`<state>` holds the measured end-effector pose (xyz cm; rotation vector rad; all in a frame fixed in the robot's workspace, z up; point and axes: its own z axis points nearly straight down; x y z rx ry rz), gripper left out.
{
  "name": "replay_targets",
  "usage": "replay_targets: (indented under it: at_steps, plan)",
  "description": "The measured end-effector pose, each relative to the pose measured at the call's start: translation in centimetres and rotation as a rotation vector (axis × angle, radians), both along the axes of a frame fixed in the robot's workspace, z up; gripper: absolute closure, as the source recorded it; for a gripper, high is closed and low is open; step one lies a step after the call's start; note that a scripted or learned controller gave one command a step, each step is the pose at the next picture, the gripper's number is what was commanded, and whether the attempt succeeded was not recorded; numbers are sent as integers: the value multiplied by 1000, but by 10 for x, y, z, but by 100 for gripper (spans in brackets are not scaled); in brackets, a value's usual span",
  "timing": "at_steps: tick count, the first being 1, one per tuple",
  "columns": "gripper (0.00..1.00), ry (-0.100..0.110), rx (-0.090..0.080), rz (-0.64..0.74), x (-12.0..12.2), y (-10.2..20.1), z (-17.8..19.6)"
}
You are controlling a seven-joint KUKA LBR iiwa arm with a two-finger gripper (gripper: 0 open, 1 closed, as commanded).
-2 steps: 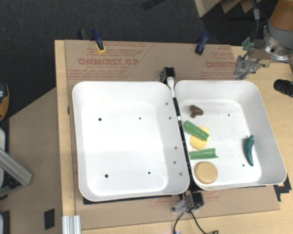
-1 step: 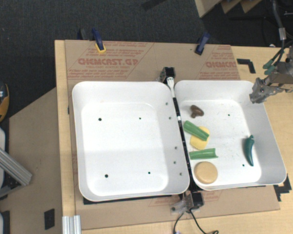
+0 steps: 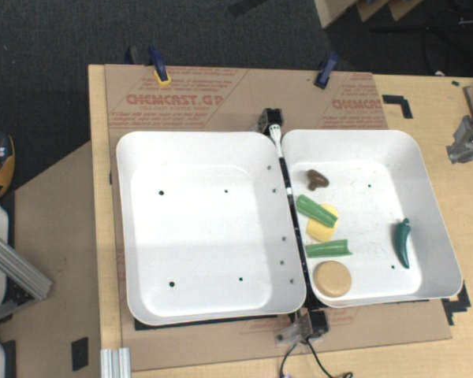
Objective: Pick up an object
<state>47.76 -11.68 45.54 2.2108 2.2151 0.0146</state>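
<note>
My grey metal gripper (image 3: 463,140) sits at the far right of the frame, beyond the rim of the right shallow white plastic bin (image 3: 426,191) and well apart from everything in it. It carries nothing that I can see, and too little of it shows for me to tell how far open it is.

All the candidates lie in that right bin, most of them crowded against its left wall. I judge that wall makes them awkward to reach, with little room on that side. A small dark brown lump (image 3: 317,179) lies uppermost. Below it a bright green block (image 3: 308,205) touches a pale yellow chunk (image 3: 322,229), and just under those lies a flat green bar (image 3: 328,249). A round tan disc (image 3: 332,279) rests near the bin's lower edge.

The slim dark green pepper-shaped piece (image 3: 401,242) lies alone at the right of the bin, upright in the frame. With bare floor on both long sides, it looks to me the easiest to take: narrow and smooth, tapering toward the bottom.

The left white bin (image 3: 134,211) abuts the right one. Both rest on a brown cardboard sheet (image 3: 221,93), pinned by a blue clamp (image 3: 158,64) at the upper edge, presumably to stop it sliding.
</note>
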Motion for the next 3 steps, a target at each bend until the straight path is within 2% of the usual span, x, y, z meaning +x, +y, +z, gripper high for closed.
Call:
replay_targets:
  at_steps: [1,2,3]
  plan:
    - [100,27,4,-2,1,16,-118]
    - [100,10,0,-2,3,14,-101]
    - [100,7,-1,-2,4,14,-90]
